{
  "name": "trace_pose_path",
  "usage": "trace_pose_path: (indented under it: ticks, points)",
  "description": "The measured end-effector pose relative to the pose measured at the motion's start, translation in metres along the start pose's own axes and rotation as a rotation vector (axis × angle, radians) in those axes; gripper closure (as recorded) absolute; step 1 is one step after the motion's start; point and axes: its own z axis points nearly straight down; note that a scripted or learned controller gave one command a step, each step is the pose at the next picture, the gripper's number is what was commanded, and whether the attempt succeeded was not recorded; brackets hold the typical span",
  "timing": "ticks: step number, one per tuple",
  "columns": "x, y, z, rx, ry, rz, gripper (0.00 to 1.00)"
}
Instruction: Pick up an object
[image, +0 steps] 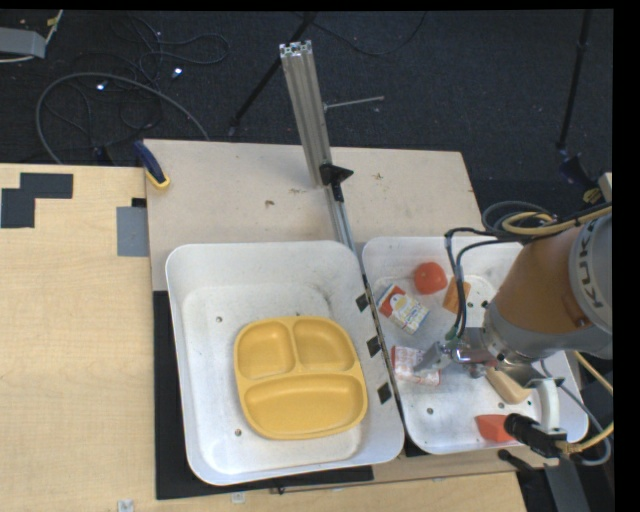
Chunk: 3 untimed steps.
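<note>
Packet (415, 364), clear and crinkled with red print, lies in the right bin (440, 430) at the tool (447, 353); I cannot tell the tool's opening.

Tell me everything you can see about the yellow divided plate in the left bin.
The yellow divided plate looks like matte plastic, a rounded rectangle with a raised rim and three compartments: two small ones on the far side and one wide one nearer the camera. All three look bare. It lies flat, right side up, turned slightly askew, on the floor of the left white bin, toward that bin's right half. Only the bin floor touches it; the gripper is over in the right bin.
</note>
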Motion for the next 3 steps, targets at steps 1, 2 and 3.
trace_pose_path:
  ticks: [1,2,3]
  points:
    - [-0.001,0.004,-0.015,-0.014,-0.003,0.003,1.00]
    - [-0.001,0.002,-0.077,0.003,-0.011,0.000,1.00]
    - [-0.007,0.009,-0.123,0.003,-0.010,0.000,1.00]
